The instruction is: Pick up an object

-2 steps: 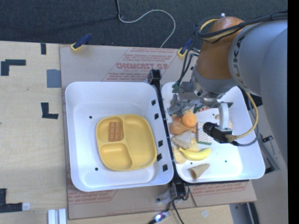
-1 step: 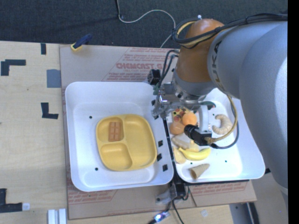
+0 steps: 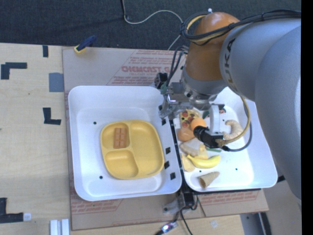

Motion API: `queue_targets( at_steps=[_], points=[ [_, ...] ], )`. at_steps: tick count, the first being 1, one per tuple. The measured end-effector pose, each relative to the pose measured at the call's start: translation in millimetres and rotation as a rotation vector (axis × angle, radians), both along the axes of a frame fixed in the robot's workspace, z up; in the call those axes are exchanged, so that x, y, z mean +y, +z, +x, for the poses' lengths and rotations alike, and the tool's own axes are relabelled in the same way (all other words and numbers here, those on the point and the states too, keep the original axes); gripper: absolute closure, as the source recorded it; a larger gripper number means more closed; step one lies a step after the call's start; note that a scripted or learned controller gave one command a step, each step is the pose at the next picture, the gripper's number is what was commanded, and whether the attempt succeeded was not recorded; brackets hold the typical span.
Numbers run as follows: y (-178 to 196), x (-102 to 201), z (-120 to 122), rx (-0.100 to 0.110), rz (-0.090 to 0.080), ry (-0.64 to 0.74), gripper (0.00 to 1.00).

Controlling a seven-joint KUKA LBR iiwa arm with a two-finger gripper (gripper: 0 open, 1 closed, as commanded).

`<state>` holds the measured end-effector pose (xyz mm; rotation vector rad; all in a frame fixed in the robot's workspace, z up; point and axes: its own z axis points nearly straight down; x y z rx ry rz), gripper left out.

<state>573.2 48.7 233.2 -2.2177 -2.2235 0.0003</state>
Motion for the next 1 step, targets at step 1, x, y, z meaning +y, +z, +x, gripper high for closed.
queue_targets(
  at_steps=[1],
  points=[
    [-20.3,-8.0,-1.1,0.003,-0.003,-0.003,1.00]
  ],
)
